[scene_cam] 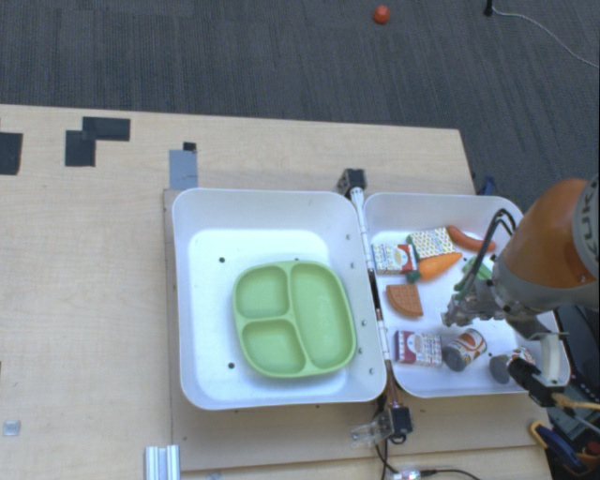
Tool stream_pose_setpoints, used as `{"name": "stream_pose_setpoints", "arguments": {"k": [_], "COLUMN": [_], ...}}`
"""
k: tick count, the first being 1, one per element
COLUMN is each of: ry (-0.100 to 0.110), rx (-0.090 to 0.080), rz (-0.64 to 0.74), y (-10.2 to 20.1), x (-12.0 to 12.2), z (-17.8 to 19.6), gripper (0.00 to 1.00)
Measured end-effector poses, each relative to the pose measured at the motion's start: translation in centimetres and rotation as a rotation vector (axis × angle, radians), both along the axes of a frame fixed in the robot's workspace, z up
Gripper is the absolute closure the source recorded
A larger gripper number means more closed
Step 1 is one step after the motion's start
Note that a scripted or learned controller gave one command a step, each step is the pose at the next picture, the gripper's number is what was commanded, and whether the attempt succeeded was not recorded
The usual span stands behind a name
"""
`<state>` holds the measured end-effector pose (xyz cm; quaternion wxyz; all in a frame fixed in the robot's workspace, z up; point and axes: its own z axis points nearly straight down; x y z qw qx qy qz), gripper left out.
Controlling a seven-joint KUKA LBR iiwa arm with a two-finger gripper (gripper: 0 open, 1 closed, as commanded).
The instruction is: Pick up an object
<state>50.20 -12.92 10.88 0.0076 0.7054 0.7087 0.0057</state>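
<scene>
Right bin (pixel 441 208): we see a small clutter of toy food here, with the arm (pixel 553 248) reaching over it from the right.
Objects to pick: a carrot (pixel 437 265) lies near the bin's middle, with a brown wedge-shaped piece (pixel 406 300) just below it and a sausage-like red piece (pixel 466 236) above it.
Cartons: one small carton (pixel 392 256) sits by the left wall, a speckled packet (pixel 429 243) beside it, and another carton (pixel 418 348) near the front.
Front edge: a can-shaped piece with a red label (pixel 471 344) lies beside a dark grey lump (pixel 454 357).
Gripper (pixel 461 314): we see it low over the bin, between the carrot and the can; its own body blocks our look at the tips, so we cannot tell whether it is released or clenched.
In the way: the arm's wrist covers the bin's right part.
Left bin (pixel 202 281): it holds a green three-compartment tray (pixel 293 319).
Labels: the cartons carry printing, too small for us to read.
Surface: a pale wooden bench (pixel 84 309) with dark tape patches at upper left.
Room: grey carpet (pixel 234 56) beyond the bench, with a small red ball (pixel 381 14) on it.
</scene>
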Motion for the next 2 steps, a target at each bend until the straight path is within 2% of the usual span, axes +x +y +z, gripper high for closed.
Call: {"name": "stream_pose_setpoints", "arguments": {"k": [1, 2], "ry": [0.000, 0.008], "rx": [0.000, 0.000], "rz": [0.000, -0.002], "y": [0.0, 3.9], "x": [0.0, -1.2], "z": [0.0, -2.2], "gripper": [0.00, 0.00]}}
